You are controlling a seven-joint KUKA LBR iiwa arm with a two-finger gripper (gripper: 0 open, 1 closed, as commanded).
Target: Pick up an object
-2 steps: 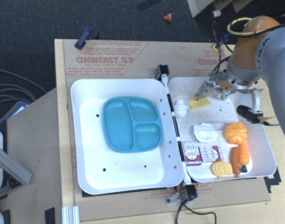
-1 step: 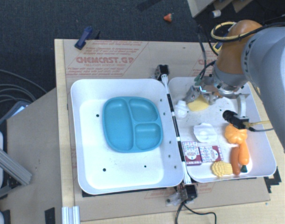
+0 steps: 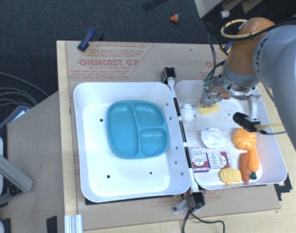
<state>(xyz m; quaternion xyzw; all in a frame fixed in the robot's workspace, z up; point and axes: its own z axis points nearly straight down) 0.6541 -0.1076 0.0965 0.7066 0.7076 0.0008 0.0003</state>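
My tool [image 3: 207, 102] sits low over the yellow piece [image 3: 209, 109] to line up a grab; can't tell its grip state.

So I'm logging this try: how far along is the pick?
Done: the arm has reached into the right bin, with the gripper down at the yellow piece by its far wall. In hand: nothing visibly lifted. Left: grasping and raising it; the carrot, corn and box lie untouched.
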